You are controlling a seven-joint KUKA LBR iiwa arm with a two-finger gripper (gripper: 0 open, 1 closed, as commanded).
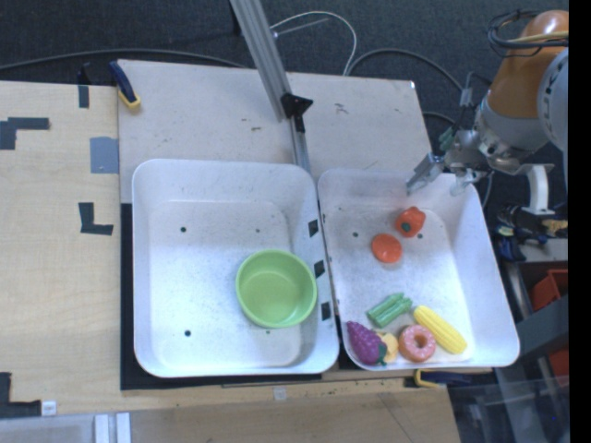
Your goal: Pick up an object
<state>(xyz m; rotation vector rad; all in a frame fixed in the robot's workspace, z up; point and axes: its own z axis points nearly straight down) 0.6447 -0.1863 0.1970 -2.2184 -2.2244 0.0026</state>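
The right bin (480, 247) holds toy foods. A red pepper with a green stem (410, 221) and an orange-red tomato (387, 248) lie near its middle. Along its front edge lie a green bean pod (389, 308), a yellow corn cob (440, 329), a pink donut (417, 342) and purple grapes (366, 342). My gripper (439, 181) hovers over the bin's back right corner, up and to the right of the pepper. It is open, its two fingers spread with nothing between them.
A green bowl (275, 288) sits in the left bin (157, 247). A slanted metal pole (268, 53) crosses the bench behind the bins, ending at a black clamp (295, 105). Cables loop at the back right.
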